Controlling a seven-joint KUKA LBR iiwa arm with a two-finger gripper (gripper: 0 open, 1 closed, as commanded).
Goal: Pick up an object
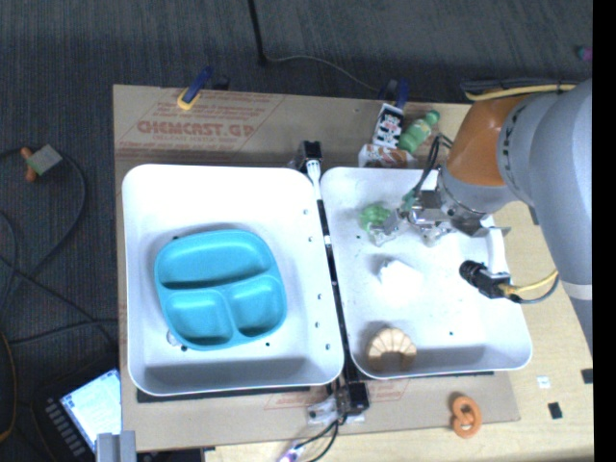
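Green obj (376, 217) | right bin (500, 349) far end, axis unclear | fingers (423, 221) beside it, open/shut can't tell

The arm (553, 176) is bulky, rounded and grey, with an orange band (478, 147) above the wrist and a metallic gripper (426, 218) at its tip.

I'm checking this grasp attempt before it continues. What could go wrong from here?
The gripper sits low beside the small green object, so it may nudge it aside instead of grasping it. The white object blends into the right bin, so it is easy to miss.
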